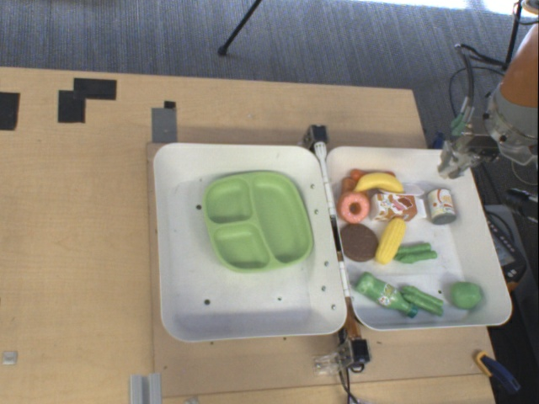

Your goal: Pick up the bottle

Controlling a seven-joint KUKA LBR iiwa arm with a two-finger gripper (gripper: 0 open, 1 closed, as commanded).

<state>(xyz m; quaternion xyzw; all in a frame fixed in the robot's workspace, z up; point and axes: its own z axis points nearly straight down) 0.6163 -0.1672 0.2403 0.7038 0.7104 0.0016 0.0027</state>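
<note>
- Camera view looks down at a slant on a pale wooden table [76, 251] that carries two shallow white bins side by side, with grey ribbed carpet [126, 19] beyond its far edge.
- Left bin [181, 301] holds a green divided plate [255, 220], lying flat near its middle.
- Right bin [493, 263] touches the left bin along a shared edge; a small black clamp [317, 134] sits at the far end of that seam and a clear clip with wires [344, 357] at the near end.
- Bottle [383, 293], green with a pale label, lies on its side near the right bin's front edge, just beside a green pepper-like piece [425, 300].
- Other toy food fills the right bin behind the bottle: a brown disc [360, 241], a corn cob [391, 239], a pink donut [354, 207], a banana [379, 181], a small can [440, 205], and a green ball [466, 294] in the front right corner.
- Claw [453, 165] hangs over the right bin's far right corner, well apart from the bottle; whether it is spread or pressed together I cannot tell.
- Black tape patches [84, 98] mark the table far left of the left bin, and a dark stand leg [248, 15] crosses the carpet.
</note>
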